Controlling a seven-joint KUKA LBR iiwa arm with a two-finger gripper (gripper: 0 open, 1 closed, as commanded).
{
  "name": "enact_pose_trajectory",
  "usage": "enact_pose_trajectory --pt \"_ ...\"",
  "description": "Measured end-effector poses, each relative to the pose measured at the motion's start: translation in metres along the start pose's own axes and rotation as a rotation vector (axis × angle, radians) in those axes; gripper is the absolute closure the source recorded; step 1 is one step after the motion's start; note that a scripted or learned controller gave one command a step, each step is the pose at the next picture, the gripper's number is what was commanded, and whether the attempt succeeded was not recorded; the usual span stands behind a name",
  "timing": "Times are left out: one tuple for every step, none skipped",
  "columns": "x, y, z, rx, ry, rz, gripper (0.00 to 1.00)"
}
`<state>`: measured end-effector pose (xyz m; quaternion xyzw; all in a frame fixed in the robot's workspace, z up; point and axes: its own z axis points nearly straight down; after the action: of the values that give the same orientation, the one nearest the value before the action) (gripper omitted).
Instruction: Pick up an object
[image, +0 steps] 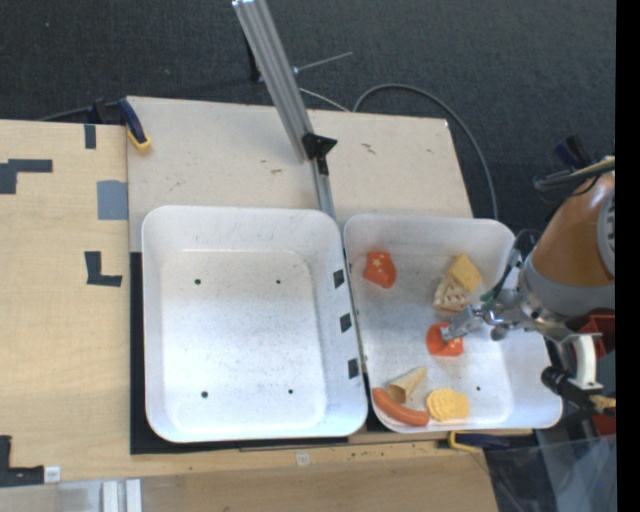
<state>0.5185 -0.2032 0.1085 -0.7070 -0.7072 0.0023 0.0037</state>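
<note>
A: Where was the pincer (462, 328)?

B: Low in the right bin (500, 238), right of centre, touching a red piece (444, 342). Whether its fingers were apart or together could not be told.

A: The risk?

B: The small, rounded piece might have slid aside, or the nearby yellow wedge (460, 280) been knocked.

We see a metal pole (285, 85) slanting from the far edge toward the bins. A blue-and-yellow clamp (134, 124) sits at the far left of the bench (60, 300), near grey tape patches (112, 198).
</note>
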Motion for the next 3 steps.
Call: enact_pose_trajectory --pt "0.000 0.002 -0.014 -0.005 -0.001 -0.002 1.00" --pt "0.000 0.006 -0.076 -0.013 -0.004 -0.002 1.00" --pt "0.000 0.007 -0.126 -0.013 -0.004 -0.002 1.00"
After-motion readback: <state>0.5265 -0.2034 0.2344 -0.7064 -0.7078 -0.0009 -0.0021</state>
